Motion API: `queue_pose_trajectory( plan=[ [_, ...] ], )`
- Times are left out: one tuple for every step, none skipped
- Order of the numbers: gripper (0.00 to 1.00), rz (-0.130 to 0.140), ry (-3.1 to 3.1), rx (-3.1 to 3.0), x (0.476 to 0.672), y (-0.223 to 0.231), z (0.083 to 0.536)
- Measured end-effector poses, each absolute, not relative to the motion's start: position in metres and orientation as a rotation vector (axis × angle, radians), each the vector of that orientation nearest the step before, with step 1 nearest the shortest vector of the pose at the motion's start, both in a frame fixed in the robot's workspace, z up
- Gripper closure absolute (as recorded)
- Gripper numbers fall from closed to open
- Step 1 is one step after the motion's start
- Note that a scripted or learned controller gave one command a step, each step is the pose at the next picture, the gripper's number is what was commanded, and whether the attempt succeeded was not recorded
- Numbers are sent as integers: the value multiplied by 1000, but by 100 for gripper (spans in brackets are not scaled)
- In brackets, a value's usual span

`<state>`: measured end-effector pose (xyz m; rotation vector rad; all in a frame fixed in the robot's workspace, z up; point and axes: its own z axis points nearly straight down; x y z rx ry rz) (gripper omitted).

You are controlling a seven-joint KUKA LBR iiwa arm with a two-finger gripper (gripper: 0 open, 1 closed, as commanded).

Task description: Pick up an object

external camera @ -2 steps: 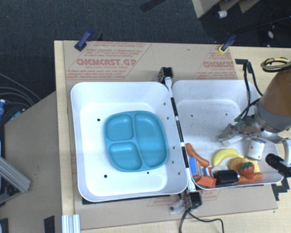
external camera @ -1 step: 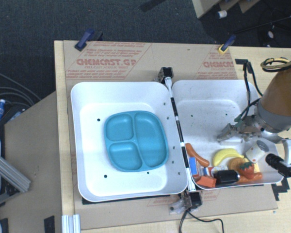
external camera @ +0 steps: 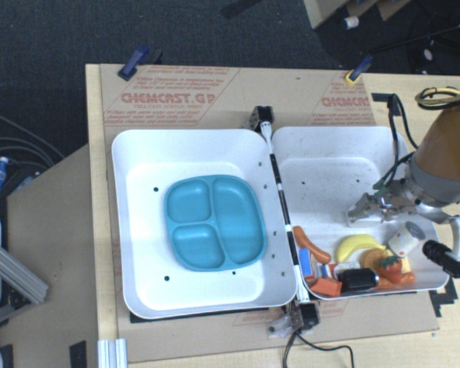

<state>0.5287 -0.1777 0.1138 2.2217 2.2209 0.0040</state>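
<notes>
My gripper [external camera: 370, 206] hangs over the middle of the right bin [external camera: 322, 156], reaching in from the right below the orange band of the arm [external camera: 447, 142]. Just below it, in the bin's near corner, lies a heap of small things: a yellow banana [external camera: 358, 245], an orange-red sausage shape [external camera: 311, 245], a black block [external camera: 359, 280], a white piece [external camera: 402, 242], a blue item [external camera: 305, 262] and orange-red bits [external camera: 392, 267]. Nothing is seen in the gripper, which sits above and apart from the banana.
The left bin [external camera: 138, 167] holds a blue divided plate [external camera: 215, 222] in its middle. A black clamp [external camera: 261, 116] sits where the two bins meet at the back. Cables [external camera: 395, 121] run along the right bin's far right side.
</notes>
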Motion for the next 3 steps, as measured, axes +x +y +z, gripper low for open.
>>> queue_pose_trajectory(
  plan=[
    [100,2,2224,2220,560,-108,145],
    [100,1,2222,2220,569,-56,227],
    [100,0,2222,2220,621,-68,244]
  ],
)
